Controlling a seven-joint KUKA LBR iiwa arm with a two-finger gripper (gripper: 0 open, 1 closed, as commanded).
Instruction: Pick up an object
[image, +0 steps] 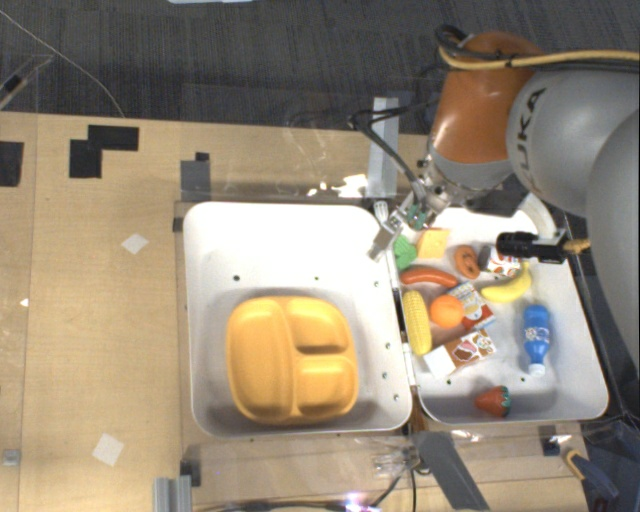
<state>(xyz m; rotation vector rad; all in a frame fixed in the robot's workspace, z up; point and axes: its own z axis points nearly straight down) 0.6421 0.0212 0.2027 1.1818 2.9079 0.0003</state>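
Yellow plastic compartment tray (291, 356) sits in the left white bin (250, 235), toward its near side, nothing else in that bin. Landmark: the divider (397, 300) between the two bins.

Gripper (393, 230) hangs at the far end of the divider, just over the right white bin (585, 340)'s far-left corner, tilted. Can't tell how far apart it stands; nothing visibly held.

Right of the divider, all in the right bin:
- yellow toy corn cob (415, 321) lies along the divider, just beside it
- orange ball-shaped fruit (446, 312) touching the corn
- red toy sausage (428, 276) beyond the orange
- green toy piece (404, 250) and yellow cheese-like block (433, 243) just under the gripper
- brown toy donut (467, 262), yellow toy banana (508, 288) further right
- blue plastic bottle (536, 337) well right
- red toy strawberry (493, 401) at the near edge
- small printed cartons (470, 348) mid-bin

Wooden counter (90, 300) has black tape marks at the far left.
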